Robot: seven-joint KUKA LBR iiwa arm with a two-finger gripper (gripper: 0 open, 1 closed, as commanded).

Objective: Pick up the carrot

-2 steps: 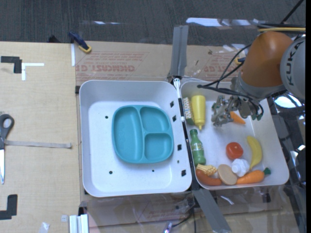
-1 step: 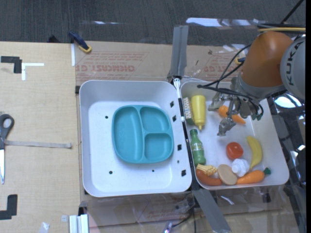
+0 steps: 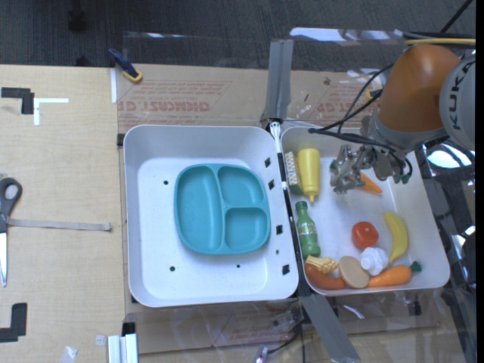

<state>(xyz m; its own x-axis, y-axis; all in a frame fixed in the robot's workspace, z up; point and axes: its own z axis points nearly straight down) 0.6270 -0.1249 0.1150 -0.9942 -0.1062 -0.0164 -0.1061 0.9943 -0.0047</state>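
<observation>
Gripper (image 3: 348, 174) hangs low over the back part of the right bin (image 3: 432, 229), below the grey arm's orange band. Its metal end is a dark tangle from this angle, and I cannot tell whether it is spread or closed. Nothing is plainly held in it. A small orange piece (image 3: 371, 187) lies just beside it on the right; I cannot tell whether the two touch.

The carrot (image 3: 389, 276) lies on its side along the front wall of the same bin, well apart from the gripper. Its green top points toward the bin's right corner. Just to its left are a white lump (image 3: 372, 260) and a round tan piece (image 3: 353, 271), and further left a yellow corn-like piece (image 3: 321, 264) sits on something red (image 3: 324, 280).

A tomato (image 3: 364, 234) and a banana (image 3: 397, 235) lie between the carrot and the gripper. A yellow bottle (image 3: 308, 171) and a green bottle (image 3: 306, 230) lie along the bin's left wall.

The left bin (image 3: 138, 203) holds a teal divided plate (image 3: 223, 208). Scissors (image 3: 6, 203) lie on the bench at the far left.
</observation>
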